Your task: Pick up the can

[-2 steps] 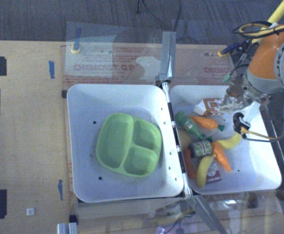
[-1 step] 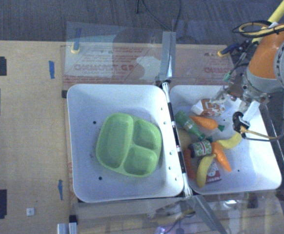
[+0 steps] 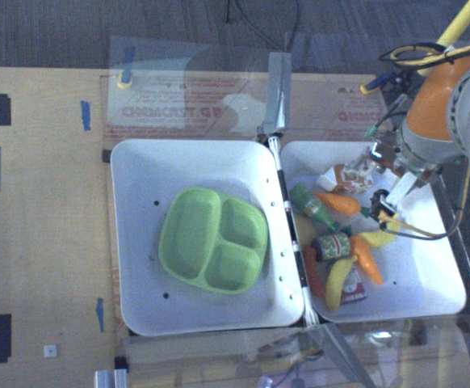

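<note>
Camera view showed the can (image 3: 332, 245) in the right bin (image 3: 429, 289), in its left half and a little toward the near edge, packed among other things. It appeared to lie on its side, its long axis running roughly across the bin, left to right, with a slight tilt. A carrot (image 3: 367, 259) lay against its right end, a banana (image 3: 337, 282) sat just below it, and a green bottle (image 3: 307, 203) with a second carrot (image 3: 337, 204) lay just above it. The gripper (image 3: 384, 164) hung over the far right part of the same bin, near a white and orange packet (image 3: 350, 176), apart from the can. From the gripper, the can lay down and to the left in the view, beyond the upper carrot. Whether the gripper was open or closed could not be told from this slant, and nothing was seen held in it. By my reading, the coming move needed a shift toward the divider and the near edge, then a descent with the grip set across the can's short width, clear of the carrot at its end.
</note>
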You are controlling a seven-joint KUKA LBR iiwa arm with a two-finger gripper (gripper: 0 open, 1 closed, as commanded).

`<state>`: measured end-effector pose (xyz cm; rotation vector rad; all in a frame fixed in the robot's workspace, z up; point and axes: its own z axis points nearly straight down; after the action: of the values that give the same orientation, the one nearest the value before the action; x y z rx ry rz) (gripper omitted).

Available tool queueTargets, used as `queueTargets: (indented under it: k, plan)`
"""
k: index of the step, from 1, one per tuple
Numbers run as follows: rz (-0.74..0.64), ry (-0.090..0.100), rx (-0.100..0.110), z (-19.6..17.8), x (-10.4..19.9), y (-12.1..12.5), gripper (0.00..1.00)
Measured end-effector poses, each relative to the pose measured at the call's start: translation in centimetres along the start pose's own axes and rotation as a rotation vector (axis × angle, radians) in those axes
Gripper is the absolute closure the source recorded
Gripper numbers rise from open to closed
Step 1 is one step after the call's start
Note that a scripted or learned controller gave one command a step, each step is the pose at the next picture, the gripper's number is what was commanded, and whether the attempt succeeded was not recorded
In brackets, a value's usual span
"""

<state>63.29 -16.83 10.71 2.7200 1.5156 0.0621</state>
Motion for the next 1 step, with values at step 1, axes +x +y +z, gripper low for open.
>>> queueTargets:
  k: [1]
  plan:
    - [-0.001,0.002,-0.008,-1.47,0.08,0.34,1.00]
